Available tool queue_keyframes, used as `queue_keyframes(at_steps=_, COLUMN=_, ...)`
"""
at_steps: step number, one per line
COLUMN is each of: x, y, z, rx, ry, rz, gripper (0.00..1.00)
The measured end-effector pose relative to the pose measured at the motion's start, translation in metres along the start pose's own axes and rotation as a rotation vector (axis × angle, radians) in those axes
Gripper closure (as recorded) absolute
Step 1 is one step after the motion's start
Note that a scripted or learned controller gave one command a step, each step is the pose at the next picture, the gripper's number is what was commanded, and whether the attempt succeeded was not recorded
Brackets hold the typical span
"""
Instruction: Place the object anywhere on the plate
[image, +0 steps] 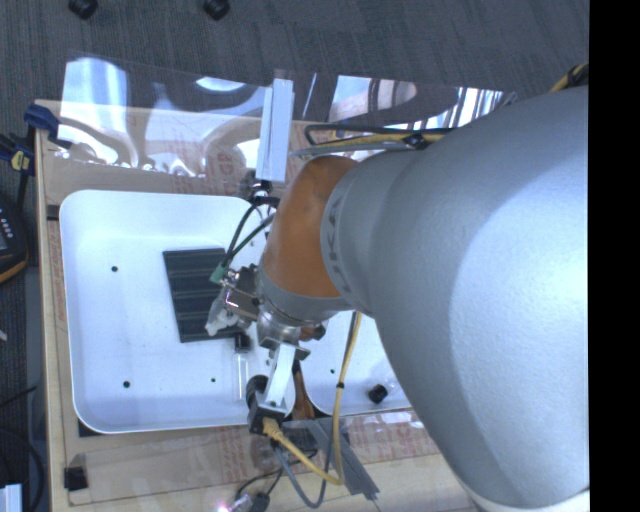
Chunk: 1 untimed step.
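Observation:
A dark grey ribbed rectangular plate (193, 288) lies flat in the left white bin (110, 330), right of its middle. My gripper (229, 316) hangs over the plate's right edge, close to the near right corner, and the wrist hides what is under it. A small green piece (217, 272) shows at the gripper's side over the plate's right edge; I cannot tell whether it belongs to the gripper. A small black object (377, 394) rests on the floor of the right bin (330, 400), near its front edge.
The grey arm with its orange band (300, 240) covers most of the right bin and the wall between the bins. Black and yellow cables (340, 380) hang from the wrist. A clear panel (180, 110) stands behind the bins.

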<state>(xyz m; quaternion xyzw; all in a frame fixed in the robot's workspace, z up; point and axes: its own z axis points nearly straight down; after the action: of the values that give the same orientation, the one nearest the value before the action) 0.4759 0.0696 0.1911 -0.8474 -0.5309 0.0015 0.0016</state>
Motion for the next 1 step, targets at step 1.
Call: queue_keyframes(at_steps=1, x=0.0638, y=-0.0133, z=0.0943, rx=0.006, ry=-0.004, rz=0.182, gripper=0.00)
